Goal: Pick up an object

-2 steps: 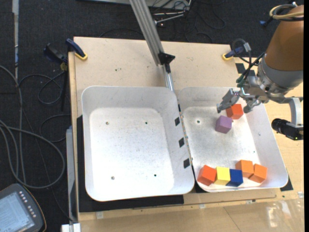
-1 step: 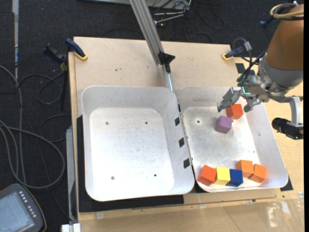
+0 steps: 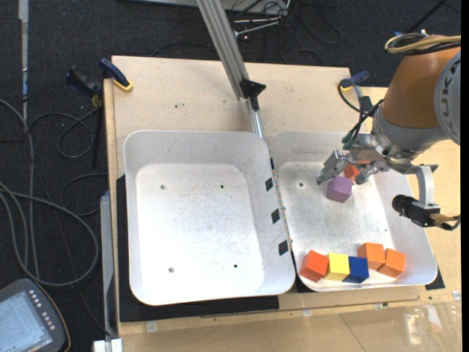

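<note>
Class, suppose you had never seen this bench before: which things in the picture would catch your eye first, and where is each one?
The grey and orange arm reaching in from the right stands out first, with its gripper low over the right bin, right at a purple block. Next comes the bright row of blocks along that bin's near edge: orange, yellow, blue and two more orange ones.
</note>
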`<state>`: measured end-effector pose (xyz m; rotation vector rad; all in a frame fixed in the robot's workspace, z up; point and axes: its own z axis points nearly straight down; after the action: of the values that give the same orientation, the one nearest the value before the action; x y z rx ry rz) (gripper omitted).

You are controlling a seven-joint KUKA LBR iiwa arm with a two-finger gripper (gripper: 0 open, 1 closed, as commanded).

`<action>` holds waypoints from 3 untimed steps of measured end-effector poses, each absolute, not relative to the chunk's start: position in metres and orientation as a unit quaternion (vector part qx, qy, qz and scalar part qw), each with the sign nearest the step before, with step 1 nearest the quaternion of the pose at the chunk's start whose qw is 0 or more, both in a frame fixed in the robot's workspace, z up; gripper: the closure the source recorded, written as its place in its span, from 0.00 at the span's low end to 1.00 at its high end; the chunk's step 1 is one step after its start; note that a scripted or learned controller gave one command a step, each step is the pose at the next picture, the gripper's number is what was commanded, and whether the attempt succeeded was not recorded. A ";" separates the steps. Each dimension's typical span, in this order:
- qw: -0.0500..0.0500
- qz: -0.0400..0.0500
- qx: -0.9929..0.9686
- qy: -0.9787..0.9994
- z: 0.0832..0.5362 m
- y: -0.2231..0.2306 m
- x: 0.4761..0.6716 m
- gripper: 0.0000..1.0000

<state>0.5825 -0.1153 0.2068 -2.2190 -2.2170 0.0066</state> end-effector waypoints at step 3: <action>-0.001 0.000 -0.707 -0.707 0.105 -0.119 0.583 1.00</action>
<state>0.5826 -0.1189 0.1054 -2.2238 -2.2216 -0.0013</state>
